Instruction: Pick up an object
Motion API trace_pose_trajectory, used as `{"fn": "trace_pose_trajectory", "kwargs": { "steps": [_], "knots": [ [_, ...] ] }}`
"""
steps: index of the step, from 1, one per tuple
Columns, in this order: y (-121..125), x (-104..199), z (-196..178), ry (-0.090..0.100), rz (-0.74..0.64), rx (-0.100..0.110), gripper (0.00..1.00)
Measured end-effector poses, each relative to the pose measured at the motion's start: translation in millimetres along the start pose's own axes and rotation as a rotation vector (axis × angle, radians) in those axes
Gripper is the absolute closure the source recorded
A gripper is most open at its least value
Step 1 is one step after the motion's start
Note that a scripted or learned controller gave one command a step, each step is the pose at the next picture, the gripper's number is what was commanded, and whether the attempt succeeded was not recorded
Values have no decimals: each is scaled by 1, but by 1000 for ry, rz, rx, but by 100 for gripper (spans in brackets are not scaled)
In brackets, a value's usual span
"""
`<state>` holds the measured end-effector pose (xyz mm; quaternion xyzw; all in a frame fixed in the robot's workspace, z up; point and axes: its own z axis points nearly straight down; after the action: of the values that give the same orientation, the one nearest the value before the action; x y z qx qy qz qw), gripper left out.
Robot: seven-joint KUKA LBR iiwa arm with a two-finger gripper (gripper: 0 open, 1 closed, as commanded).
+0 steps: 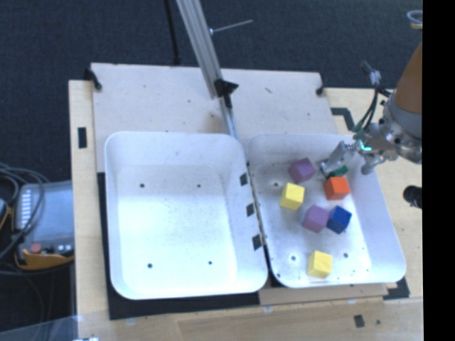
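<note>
left bin [178, 212]: open floor | right bin [384, 251]: six cubes clustered mid-floor, near corner free

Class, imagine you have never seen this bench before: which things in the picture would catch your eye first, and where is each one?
The bright cluster of blocks in the right bin stands out first: two yellow, two purple, one blue block and an orange block. Next comes the gripper, reaching in from the right, just above the orange block. The left bin is a big plain white patch beside them.
</note>
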<state>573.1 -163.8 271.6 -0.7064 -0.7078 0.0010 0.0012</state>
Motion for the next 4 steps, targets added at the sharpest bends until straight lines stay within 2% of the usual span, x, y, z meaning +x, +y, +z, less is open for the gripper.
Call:
{"fn": "trace_pose_trajectory", "kwargs": {
  "steps": [1,2,4],
  "knots": [
    [1,0,-2,-1,1,-4,0],
    [-3,-3,60,-1,3,2,0],
    [-12,-10,170,-2,4,-2,0]
  ]
}}
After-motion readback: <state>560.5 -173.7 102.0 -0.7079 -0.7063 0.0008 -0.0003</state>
